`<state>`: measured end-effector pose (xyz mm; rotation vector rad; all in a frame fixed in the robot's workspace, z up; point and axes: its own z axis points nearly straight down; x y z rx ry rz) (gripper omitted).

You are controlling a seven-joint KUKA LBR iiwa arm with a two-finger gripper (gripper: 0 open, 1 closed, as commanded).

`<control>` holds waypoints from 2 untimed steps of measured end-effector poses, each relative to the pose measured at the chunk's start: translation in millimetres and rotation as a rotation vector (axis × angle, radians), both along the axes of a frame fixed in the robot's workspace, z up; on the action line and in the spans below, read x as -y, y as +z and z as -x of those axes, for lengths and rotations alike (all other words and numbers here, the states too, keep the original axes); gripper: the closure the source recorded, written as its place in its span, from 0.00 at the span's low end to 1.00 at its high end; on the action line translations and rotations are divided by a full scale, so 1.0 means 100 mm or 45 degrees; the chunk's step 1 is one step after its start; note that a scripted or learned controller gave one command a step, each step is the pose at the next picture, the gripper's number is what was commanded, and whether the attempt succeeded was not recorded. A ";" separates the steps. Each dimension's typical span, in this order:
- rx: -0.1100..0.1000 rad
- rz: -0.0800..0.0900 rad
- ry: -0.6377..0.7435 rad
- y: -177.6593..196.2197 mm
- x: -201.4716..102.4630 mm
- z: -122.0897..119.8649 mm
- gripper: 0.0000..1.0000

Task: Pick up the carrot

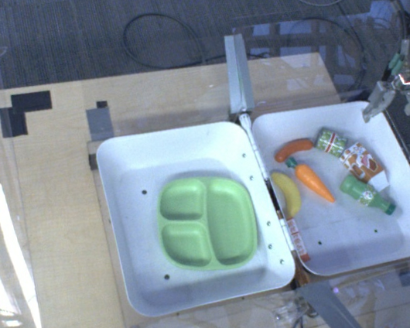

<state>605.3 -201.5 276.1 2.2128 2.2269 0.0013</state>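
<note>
Camera view, looking down on two shallow white bins side by side on a wooden bench. The gripper (393,93) hangs at the far right, above the upper right corner of the right bin (361,246); it carries nothing, and whether it is parted or closed cannot be told at this size.

The carrot (313,182), orange with a green top, lies on the floor of the right bin, well apart from the gripper, down and to its left in the view. It lies at a slant, green end toward the upper left.

Just left of the carrot lies a yellow banana (289,192), near but not clearly touching it. Above the carrot, a small orange sausage-shaped toy (293,149). To the carrot's right, nearer the gripper, run three items in a slanting row: a green and red can (331,142), a brown and white packet (363,163), and a green bottle (367,195) lying on its side.

The left bin (144,288), farther still from the gripper, holds a light green divided plate (206,223) with three compartments.

Black cables (156,19) loop on the dark floor beyond the bench.
</note>
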 end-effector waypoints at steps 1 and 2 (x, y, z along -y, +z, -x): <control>0.000 -0.001 0.278 -1.17 -0.45 -0.03 0.00; 0.003 0.000 0.378 -1.79 -1.01 0.40 0.00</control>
